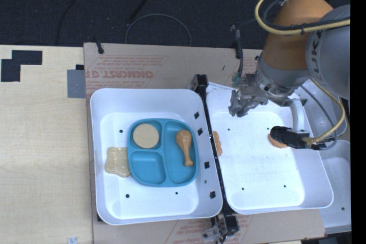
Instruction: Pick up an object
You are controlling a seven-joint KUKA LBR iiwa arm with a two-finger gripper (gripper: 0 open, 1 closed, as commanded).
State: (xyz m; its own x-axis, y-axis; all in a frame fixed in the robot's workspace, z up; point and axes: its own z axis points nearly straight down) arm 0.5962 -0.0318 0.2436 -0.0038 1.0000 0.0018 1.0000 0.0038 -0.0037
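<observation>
Gripper [239, 107] hangs over the upper-left part of the right bin [286, 203], near the divider between the two bins. Released or clenched: cannot tell from this angle.

Right bin: a small orange-tan piece [217, 143] lies against the left wall, below the gripper and apart from it. A second orange item [275, 143] sits near the right side, partly hidden.

Left bin [114, 106]: a blue divided tray [151, 171] lies in the middle. A round tan disc [145, 135] is in its upper-left compartment and a drumstick [185, 146] is in its right compartment, knob end up. A pale tan slab [117, 162] lies on the bin floor, touching the tray's left edge. All three sit well apart from the gripper.
</observation>
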